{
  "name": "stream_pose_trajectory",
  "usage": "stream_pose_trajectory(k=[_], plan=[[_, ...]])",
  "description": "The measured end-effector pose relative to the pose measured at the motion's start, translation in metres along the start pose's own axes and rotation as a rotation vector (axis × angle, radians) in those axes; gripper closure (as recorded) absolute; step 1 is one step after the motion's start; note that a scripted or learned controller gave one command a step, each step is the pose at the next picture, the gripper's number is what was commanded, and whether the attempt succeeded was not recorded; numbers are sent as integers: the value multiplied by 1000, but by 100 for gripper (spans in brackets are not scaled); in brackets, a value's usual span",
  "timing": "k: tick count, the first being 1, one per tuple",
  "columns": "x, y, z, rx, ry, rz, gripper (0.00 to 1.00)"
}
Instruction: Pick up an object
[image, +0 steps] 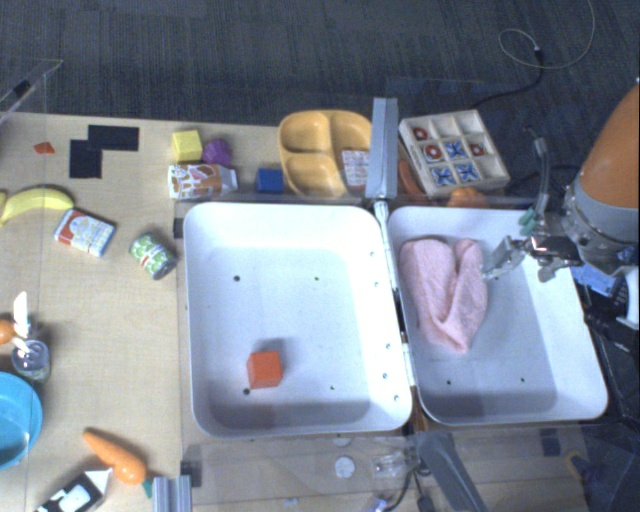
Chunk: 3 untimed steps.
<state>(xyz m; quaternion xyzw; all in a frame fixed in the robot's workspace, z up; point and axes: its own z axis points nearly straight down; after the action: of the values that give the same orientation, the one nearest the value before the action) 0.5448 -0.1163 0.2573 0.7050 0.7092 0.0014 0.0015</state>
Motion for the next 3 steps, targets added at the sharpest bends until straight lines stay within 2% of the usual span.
stream_pose_trajectory(k=[1,2,3], plan=[[-12,39,145,1,0,53,0],[5,49,166,-10,-1,31,0],[7,52,153,-18,0,30,100]])
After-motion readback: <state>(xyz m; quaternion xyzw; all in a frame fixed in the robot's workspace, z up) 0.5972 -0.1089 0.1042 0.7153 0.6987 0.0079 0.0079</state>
